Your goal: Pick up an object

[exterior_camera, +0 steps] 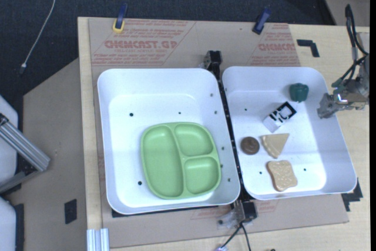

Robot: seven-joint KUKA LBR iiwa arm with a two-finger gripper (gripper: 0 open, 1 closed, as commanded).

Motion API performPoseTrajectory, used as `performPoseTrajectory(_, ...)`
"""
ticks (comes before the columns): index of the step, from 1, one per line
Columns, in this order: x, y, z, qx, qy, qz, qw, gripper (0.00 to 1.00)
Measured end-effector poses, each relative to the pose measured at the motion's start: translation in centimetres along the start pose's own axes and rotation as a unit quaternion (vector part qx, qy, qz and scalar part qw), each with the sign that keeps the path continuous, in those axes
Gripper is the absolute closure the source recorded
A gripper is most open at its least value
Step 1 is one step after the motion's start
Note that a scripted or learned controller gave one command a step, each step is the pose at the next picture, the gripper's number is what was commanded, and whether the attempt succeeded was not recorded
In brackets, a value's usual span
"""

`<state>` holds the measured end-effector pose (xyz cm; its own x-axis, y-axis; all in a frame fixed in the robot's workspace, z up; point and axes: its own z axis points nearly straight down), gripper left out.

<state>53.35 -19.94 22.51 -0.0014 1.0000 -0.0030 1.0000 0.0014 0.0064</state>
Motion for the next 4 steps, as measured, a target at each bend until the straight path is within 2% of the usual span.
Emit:
performPoseTrajectory(1,0.8,0.2,-6.1,-0.002,0.0,-0.001,1.0,1.0)
performPoseTrajectory(2,5.7,-0.6,-4.2,0.005,0.003,-0.002,1.0,1.0)
performPoseTrajectory(4,15.7,-2.8,-1.1,0.005,0.003,-0.002,1.0,1.0)
